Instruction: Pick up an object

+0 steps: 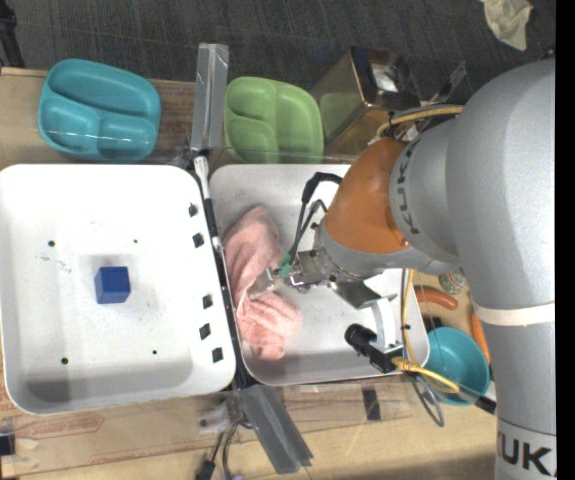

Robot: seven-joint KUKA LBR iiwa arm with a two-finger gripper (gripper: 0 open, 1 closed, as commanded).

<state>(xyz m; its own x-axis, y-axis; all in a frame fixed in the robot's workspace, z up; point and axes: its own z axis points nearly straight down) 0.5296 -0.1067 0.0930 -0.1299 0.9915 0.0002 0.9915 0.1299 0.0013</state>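
Inside left bin (27,218), blue cube (113,284).

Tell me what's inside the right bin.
A crumpled pink cloth lies along the left side of the right bin, on its white floor. The arm hangs over the bin's middle and right part, so anything beneath it is covered and cannot be seen.

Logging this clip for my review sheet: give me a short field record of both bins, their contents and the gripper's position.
left bin: one blue cube
right bin: pink cloth, bunched along its left wall
gripper: over the right bin, at the cloth's right edge
grasp: cannot be confirmed
behind the bins: teal tray, green tray
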